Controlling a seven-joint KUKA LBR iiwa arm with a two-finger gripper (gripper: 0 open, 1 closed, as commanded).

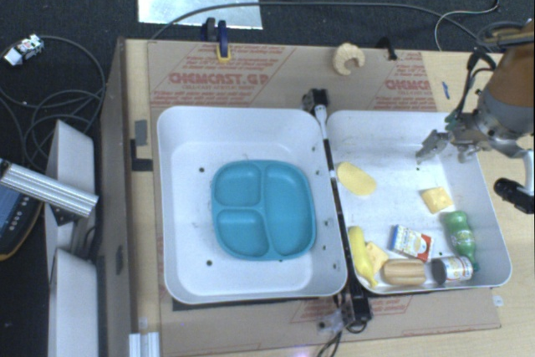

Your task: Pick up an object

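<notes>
My gripper (447,145) hangs over the far right part of the right bin (393,123), its fingers spread open with nothing between them. Below it on the bin floor lies a small yellow cheese wedge (436,199). Farther left rests a pale yellow oval piece (357,179). Along the near edge sit a banana (359,250), a bread roll (403,272), a small red and white carton (411,242), a can (452,268) and a green bottle (459,233).
The left bin (188,138) holds a blue divided plate (262,209). A black clamp (318,103) sits where the two bins meet. A beige lump (349,58) lies on the cardboard behind the bins. Cables run across the dark floor at the back.
</notes>
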